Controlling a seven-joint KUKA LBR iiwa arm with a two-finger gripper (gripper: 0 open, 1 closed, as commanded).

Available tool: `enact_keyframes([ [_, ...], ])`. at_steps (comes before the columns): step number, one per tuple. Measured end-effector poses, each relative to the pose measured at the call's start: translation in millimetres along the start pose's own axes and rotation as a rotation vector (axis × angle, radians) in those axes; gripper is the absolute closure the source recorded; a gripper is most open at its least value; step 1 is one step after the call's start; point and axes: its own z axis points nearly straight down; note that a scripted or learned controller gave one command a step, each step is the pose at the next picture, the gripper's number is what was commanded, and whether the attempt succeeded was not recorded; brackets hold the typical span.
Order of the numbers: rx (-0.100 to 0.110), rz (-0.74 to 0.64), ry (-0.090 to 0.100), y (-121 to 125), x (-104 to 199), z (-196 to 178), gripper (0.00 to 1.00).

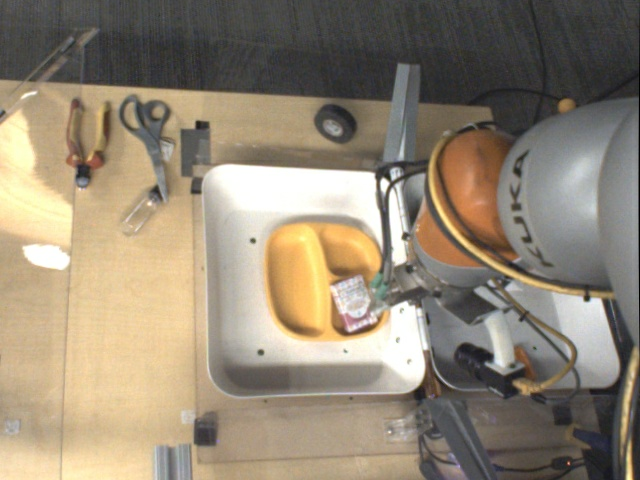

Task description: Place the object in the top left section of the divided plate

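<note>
**Packet lying in lower right section of yellow plate**

Small pink-and-white packet (351, 303) resting flat in the lower right section of the yellow divided plate (296, 278), long axis running roughly top to bottom of the view with a slight tilt, lower end toward the plate's rim. Claw (383, 290) just beside the packet's right edge; impossible to tell whether apart or together. Plate sitting in the left white bin (235, 268), grey arm (560, 208) with orange band reaching in over the right bin (600, 368). Wooden surface (110, 328) carrying scissors (150, 143), red-handled pliers (85, 143) and a roll of black tape (336, 122). Dark carpet (250, 18) beyond the far edge.
</note>
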Motion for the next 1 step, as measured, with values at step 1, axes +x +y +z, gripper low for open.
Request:
enact_keyframes([
  [1, -0.005, -0.398, -0.001, 25.1, 20.9, -1.7, 1.00],
])
